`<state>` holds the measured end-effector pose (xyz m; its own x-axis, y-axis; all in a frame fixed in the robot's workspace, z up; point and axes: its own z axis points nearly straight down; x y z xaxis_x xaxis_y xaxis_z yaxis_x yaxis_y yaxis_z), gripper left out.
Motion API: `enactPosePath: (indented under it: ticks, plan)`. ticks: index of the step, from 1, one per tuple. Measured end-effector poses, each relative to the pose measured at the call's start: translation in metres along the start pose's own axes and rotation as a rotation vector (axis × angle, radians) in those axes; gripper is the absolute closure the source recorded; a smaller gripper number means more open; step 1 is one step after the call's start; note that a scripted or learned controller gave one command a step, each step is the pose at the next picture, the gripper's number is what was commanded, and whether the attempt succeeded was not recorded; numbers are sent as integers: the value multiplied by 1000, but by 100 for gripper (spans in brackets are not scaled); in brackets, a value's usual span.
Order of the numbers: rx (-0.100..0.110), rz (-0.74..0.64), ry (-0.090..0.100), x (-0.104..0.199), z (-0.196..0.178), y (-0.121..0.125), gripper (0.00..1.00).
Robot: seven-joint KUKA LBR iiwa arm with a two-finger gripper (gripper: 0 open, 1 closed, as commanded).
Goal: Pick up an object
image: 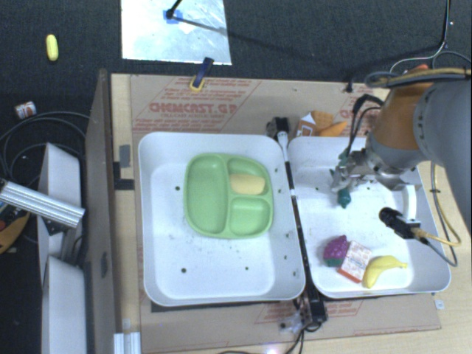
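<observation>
Banana (382, 269): yellow, lying in the near right corner of the right bin (317, 216), its tip towards the bin's right edge
Box (355, 261): small, red and white, touching the banana on its left, close to the bin's near edge
Grapes (335, 249): purple bunch, just beside the box on the side towards the bin's left edge
Teal piece (344, 198): small, in the far half of the right bin, about midway between its left and right edges, directly under the claw; whether they touch cannot be told
Claw (345, 181): low over the right bin, above the teal piece; open or closed cannot be told from this angle
Arm (420, 124): grey with an orange band, reaching over the right bin's far right corner
Left bin (166, 198): beside the right bin on the counter (221, 102), their edges meeting
Green plate (210, 198): three compartments, near the middle of the left bin
Yellow piece (248, 184): in the plate's far right compartment
</observation>
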<state>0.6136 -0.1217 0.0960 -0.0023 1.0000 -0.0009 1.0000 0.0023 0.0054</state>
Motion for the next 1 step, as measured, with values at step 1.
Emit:
enactPosePath:
  ticks: [1]
  plan:
    - [-2,-6,2,47,-112,-28,100]
